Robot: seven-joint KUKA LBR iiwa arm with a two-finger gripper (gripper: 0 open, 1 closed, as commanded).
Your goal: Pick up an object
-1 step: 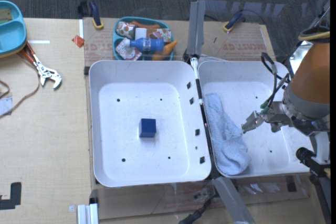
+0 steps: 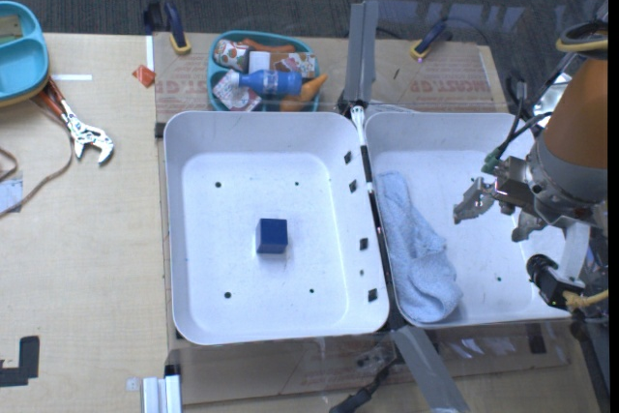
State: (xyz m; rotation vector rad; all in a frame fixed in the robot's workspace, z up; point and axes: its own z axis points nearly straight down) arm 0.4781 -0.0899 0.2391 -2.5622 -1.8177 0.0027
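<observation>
A small dark blue cube [image 2: 273, 235] lies near the middle of the left bin [image 2: 193, 305]. A pale blue-white cloth [image 2: 418, 251] lies crumpled along the left side of the right bin [image 2: 484, 312]. My gripper [image 2: 496, 214] hangs over the right bin, to the right of the cloth and apart from it. Its fingers [image 2: 470, 205] stand spread with nothing between them, so the gripper is open. The grey arm with its orange band [image 2: 585, 116] reaches in from the right.
Behind the left bin stands a blue tub [image 2: 224, 48] of mixed small items. A wrench [image 2: 85, 138] and a turquoise tray [image 2: 19, 53] lie on the wooden bench at the left. A metal divider [image 2: 360, 53] runs between the bins.
</observation>
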